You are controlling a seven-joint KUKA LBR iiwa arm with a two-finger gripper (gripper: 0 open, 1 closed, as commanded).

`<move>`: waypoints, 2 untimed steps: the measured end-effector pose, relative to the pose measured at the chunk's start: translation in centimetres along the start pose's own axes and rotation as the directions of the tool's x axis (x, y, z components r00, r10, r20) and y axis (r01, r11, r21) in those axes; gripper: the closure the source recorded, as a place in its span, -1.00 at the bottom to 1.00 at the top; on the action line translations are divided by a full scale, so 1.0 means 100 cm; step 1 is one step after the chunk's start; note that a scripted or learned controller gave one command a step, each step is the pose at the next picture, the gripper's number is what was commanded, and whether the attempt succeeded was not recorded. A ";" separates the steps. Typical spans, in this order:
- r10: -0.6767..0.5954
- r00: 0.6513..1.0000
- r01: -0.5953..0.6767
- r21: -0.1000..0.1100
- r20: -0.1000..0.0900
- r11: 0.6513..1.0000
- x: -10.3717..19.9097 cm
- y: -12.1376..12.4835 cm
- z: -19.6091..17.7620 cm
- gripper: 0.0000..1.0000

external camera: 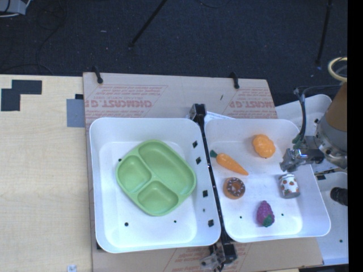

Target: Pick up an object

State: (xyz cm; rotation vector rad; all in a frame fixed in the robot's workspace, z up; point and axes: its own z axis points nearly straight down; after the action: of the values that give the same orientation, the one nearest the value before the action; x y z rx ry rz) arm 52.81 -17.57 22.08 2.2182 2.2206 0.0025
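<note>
The right bin [309,222] holds several small toys. An orange fruit [263,145] lies at its back, a carrot [231,163] left of centre, and a round donut [233,187] just below the carrot. A purple bunch of grapes [264,213] sits near the front. A small white patterned jar [288,186] stands by the right wall. My gripper [290,160] comes in over the bin's right edge, just above the jar and to the right of the orange fruit. Nothing shows in its grasp.
In the left bin [108,220] lies a green divided plate [155,177]. A black divider [207,180] runs between the bins. Cardboard [170,98] lies under both bins. The arm's grey body and cables [332,135] stand past the right bin's edge.
</note>
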 end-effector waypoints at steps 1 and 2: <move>0.000 1.000 0.000 0.003 -0.001 1.000 -0.001 0.000 -0.019 1.00; -0.003 1.000 0.003 0.006 -0.003 1.000 0.047 0.002 -0.022 1.00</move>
State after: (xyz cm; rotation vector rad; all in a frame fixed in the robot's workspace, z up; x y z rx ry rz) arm 53.00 -12.91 24.31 2.2199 2.2281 -0.0007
